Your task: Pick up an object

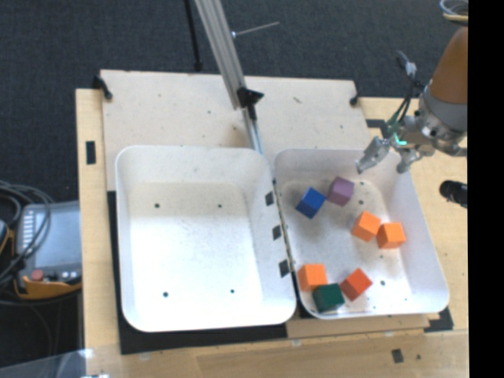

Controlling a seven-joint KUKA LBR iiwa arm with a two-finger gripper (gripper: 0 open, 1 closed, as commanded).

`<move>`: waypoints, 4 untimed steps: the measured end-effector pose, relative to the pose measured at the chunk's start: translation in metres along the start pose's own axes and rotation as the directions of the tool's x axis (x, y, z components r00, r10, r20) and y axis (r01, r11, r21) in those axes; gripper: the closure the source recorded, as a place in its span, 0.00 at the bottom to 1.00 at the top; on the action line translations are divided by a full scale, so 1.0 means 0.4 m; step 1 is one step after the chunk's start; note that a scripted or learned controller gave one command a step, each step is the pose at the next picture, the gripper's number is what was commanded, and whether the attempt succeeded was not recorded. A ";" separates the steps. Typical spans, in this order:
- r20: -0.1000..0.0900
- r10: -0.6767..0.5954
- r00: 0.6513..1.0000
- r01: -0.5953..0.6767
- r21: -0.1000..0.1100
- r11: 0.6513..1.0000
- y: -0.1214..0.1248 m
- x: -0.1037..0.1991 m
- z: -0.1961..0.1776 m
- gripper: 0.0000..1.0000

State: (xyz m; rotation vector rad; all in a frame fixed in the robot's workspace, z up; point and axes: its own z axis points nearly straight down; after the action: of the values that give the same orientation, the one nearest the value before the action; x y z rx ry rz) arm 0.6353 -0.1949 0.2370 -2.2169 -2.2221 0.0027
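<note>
**A:** Where was the arm?

**B:** It reached in from the right, orange band just above the wrist, with the gripper (387,157) hanging over the far right corner of the right bin (425,278). Its two fingers (370,159) were spread apart, with nothing between them.

**A:** And the blocks?

**B:** All in the right bin. A purple cube (342,190) lay nearest the gripper, just to its near left, with a blue cube (311,202) beside it. Two orange cubes (378,230) sat touching each other close to the right wall. Along the near rim were another orange cube (313,275), a green cube (328,296) and a red-orange cube (357,283), bunched together.

**A:** Any room to move?

**B:** The middle of the right bin's floor was bare, between the far pair and the near cluster. The near three crowded the rim. The left bin (134,211) held open white floor, and a slanted metal post (220,42) stood at the far side where the bins met.
</note>
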 end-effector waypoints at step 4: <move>0.004 0.004 1.000 -0.004 -0.003 1.000 -0.027 0.005 0.353 0.00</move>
State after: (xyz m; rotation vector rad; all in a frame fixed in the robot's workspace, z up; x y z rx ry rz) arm 0.6242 -0.1930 0.0959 -2.2252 -2.2207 0.0043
